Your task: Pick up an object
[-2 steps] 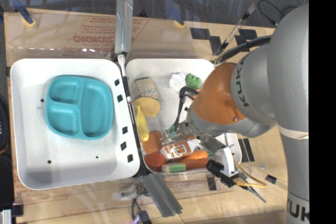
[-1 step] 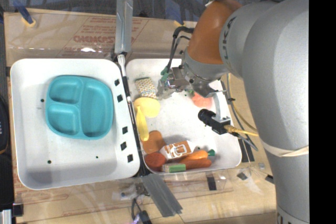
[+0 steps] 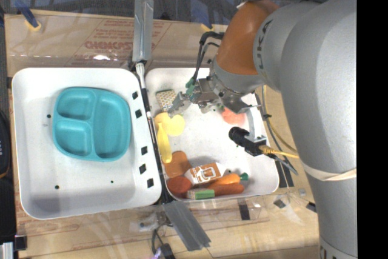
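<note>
- Gripper [image 3: 193, 97] is low in right bin [image 3: 267, 182], near its back-left part; open or closed, I cannot tell.
- Nothing is seen held, so pick seems not yet done.
- Objs lie in same bin: yellow toy [image 3: 170, 125], carton [image 3: 204, 173], carrot [image 3: 227, 181].
- Left bin [image 3: 27, 130] has teal tray [image 3: 93, 123].

Plastic, cardboard and painted metal under bright light

The two white bins [image 3: 36, 191] look like smooth plastic with a soft sheen; the teal divided tray [image 3: 91, 124], well to the far side of the gripper [image 3: 191, 97], is glossy plastic. Just beneath the jaws lie matt, rubbery-looking toy foods: a yellow piece [image 3: 170, 125] and an orange carrot [image 3: 227, 182]. The arm [image 3: 303, 63] is satin grey, its orange band [image 3: 242, 39] shiny. Brown cardboard [image 3: 91, 39] looks dull, papery.
</note>
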You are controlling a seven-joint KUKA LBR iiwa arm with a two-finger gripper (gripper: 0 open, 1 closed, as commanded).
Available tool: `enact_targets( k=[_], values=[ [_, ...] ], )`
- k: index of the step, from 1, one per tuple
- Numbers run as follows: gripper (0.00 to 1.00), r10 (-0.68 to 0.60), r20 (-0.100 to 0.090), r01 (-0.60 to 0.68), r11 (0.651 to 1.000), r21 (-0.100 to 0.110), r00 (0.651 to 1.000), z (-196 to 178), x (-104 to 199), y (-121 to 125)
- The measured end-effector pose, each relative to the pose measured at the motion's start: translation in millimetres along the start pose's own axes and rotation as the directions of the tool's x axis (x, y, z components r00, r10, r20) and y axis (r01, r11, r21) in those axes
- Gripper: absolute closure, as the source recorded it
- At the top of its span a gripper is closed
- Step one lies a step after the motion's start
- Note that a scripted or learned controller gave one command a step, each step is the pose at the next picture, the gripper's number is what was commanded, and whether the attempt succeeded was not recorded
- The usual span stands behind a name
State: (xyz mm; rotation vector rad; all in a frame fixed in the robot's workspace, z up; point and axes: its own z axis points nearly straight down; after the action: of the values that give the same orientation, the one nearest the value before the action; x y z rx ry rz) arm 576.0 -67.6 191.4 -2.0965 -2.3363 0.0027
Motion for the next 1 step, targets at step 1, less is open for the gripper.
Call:
enact_targets(
  k=[1],
  values=[
    [0.0, 0.049, -0.001, -0.049, 0.999, 0.004, 0.999, 79.9, -44.3, -70.0]
  ],
)
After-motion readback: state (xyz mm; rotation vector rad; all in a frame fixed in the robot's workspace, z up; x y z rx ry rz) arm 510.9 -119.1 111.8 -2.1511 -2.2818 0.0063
